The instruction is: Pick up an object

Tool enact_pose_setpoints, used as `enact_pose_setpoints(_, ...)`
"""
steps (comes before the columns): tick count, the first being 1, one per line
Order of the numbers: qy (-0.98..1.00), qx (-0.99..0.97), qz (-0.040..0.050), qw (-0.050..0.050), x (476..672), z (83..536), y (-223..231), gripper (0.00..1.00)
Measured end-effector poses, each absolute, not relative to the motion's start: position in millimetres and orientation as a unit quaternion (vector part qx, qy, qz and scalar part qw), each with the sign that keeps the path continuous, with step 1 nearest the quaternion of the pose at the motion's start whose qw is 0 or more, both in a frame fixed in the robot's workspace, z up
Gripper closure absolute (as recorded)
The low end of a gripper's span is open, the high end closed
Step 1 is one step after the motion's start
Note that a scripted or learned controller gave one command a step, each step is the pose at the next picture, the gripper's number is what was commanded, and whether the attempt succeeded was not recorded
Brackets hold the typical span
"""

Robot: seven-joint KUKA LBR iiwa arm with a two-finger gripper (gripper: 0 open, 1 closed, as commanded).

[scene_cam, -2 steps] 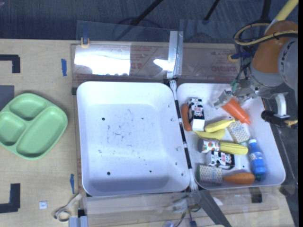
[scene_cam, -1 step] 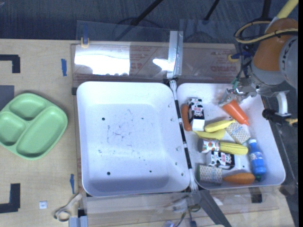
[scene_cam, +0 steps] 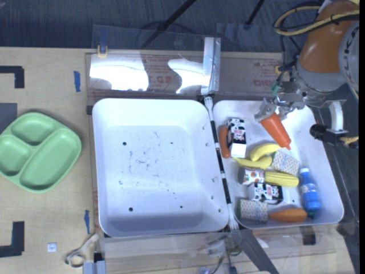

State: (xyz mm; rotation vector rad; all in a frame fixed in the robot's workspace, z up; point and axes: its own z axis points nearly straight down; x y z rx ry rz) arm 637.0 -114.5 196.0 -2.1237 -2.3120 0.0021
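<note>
My gripper point(scene_cam: 278, 108) hangs over the back of the right bin point(scene_cam: 333, 210), under the orange-banded wrist. Its fingers are shut on the upper end of an orange carrot point(scene_cam: 278, 130), which slants down and to the right over the bin. Below the carrot lie a yellow banana point(scene_cam: 264, 152), a tan waffle-like block point(scene_cam: 286, 162) and a corn cob point(scene_cam: 280, 179). A cow-patterned carton point(scene_cam: 235, 132) stands to the carrot's left.
The right bin also holds a blue bottle point(scene_cam: 309, 192), a second carrot point(scene_cam: 288, 214), a paper cup point(scene_cam: 252, 210), another cow-patterned carton point(scene_cam: 267, 193) and an orange piece point(scene_cam: 224, 141) by its left wall. The left bin point(scene_cam: 102, 153) adjoins it. A green divided plate point(scene_cam: 37, 150) sits far left.
</note>
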Motion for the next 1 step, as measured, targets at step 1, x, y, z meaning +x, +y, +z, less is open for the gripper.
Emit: enact_pose_setpoints(1, -0.799, -0.601, -0.0001, 0.000, 647.0, 227.6, -91.3, 1.00)
